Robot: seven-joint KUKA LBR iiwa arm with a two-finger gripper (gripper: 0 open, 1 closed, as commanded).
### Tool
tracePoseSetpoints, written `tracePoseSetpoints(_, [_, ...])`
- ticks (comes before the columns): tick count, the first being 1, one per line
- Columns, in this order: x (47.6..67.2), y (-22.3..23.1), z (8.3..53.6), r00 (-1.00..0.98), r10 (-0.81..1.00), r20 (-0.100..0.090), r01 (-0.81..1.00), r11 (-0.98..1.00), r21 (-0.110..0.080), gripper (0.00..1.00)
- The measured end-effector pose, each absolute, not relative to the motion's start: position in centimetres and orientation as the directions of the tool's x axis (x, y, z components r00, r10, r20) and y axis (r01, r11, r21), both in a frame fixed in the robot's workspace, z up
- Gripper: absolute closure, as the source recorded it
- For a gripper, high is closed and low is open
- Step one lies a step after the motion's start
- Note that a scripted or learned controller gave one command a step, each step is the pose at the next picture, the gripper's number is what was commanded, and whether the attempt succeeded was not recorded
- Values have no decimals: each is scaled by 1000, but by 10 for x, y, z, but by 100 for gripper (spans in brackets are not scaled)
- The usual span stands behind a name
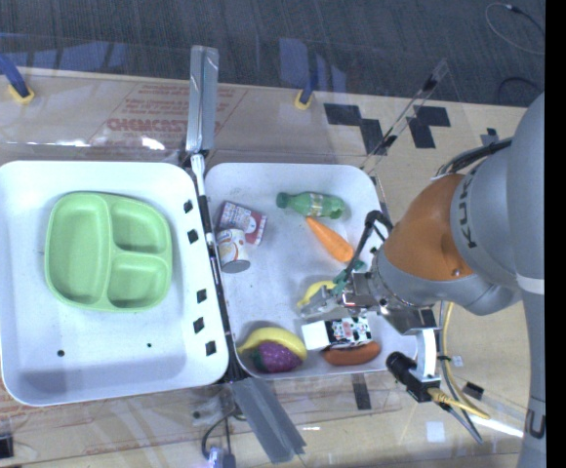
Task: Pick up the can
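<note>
The can (232, 249) is small, with a white and red label. It lies on its side at the left of the right bin (285, 182), close to the divider, its round end turned toward the camera. My gripper (336, 298) hangs low over the lower right part of that bin, right by a yellow banana (314, 292). It is well to the right of the can and a little nearer the front. The grey arm with its orange band (429, 237) comes in from the right.
A red and white packet (244, 219) touches the can's far side. The right bin also holds a green bottle (312, 204), a carrot (329, 239), a yellow and purple fruit (271, 348), a white box (337, 332) and a red-brown item (353, 355). The left bin holds a green divided plate (109, 252).
</note>
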State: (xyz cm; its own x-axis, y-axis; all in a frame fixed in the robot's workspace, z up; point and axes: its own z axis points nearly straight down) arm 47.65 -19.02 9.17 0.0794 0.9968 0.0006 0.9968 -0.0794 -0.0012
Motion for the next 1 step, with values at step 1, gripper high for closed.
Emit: tracePoseSetpoints(1, [477,-201,92,33,999,0,999,-33,1,0])
